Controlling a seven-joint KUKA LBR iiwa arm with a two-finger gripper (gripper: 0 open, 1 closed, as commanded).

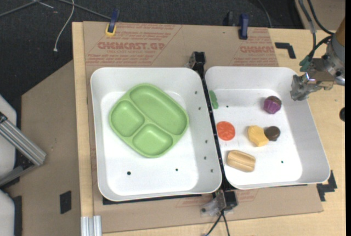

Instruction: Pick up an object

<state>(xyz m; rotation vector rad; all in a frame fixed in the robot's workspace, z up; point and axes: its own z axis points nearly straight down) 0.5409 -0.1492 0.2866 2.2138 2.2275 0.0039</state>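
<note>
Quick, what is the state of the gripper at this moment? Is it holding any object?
Gripper: at the right bin's far right edge, nothing seen held; open or shut cannot be told.

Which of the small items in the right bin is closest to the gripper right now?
The purple piece, at the top right of the group. It lies just left of the gripper, while the yellow block, brown ball, orange disc and tan roll sit lower, farther away.

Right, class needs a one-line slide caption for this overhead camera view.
Pincer hovers at the right bin's edge near a purple piece; green divided plate lies in the left bin.
</note>
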